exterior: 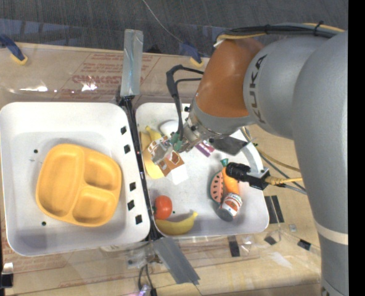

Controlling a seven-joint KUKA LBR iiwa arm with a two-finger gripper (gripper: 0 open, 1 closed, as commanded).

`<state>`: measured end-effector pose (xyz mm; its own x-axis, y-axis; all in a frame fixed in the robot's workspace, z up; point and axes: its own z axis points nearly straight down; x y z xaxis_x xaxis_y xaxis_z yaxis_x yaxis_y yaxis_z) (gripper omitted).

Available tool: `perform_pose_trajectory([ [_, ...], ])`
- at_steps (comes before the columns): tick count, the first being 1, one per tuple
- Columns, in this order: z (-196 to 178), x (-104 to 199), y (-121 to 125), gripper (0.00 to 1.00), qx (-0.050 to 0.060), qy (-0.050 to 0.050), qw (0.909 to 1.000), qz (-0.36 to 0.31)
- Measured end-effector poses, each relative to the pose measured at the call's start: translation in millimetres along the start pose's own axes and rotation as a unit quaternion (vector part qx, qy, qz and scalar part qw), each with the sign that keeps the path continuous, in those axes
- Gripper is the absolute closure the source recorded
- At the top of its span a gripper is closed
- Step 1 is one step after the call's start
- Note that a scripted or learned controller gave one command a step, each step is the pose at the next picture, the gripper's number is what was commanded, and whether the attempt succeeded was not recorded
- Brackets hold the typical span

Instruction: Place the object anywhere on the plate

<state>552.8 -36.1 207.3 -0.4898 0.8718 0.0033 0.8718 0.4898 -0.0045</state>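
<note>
A yellow plate (77, 184) with three compartments lies in the left bin (22, 128). My gripper (168, 148) is low over the left part of the right bin (256, 224), close to the divider. It hangs right above a small brown and white object (172, 163) and a pale yellow item (150, 150). The arm's wrist hides what lies directly beneath it.
The right bin also holds a red tomato (163, 206), a banana (176, 222), a watermelon slice (217, 187), an orange carrot-like piece (230, 184), a small can (230, 206) and a purple item (204, 147). The big grey arm covers the bin's far right side.
</note>
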Motion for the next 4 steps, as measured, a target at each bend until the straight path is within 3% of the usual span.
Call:
perform_pose_trajectory([
  [1,17.5,80.9,13.2,1.0,0.0,0.001,0.9992,0.04],
  [2,-67.7,128.8,-15.5,1.0,-0.002,0.0,0.9592,0.283],
  [3,-67.0,128.4,-15.8,0.0,-0.001,0.0,0.959,0.283],
  [4,-66.5,178.1,11.4,0.0,-0.002,-0.001,0.9543,0.299],
])
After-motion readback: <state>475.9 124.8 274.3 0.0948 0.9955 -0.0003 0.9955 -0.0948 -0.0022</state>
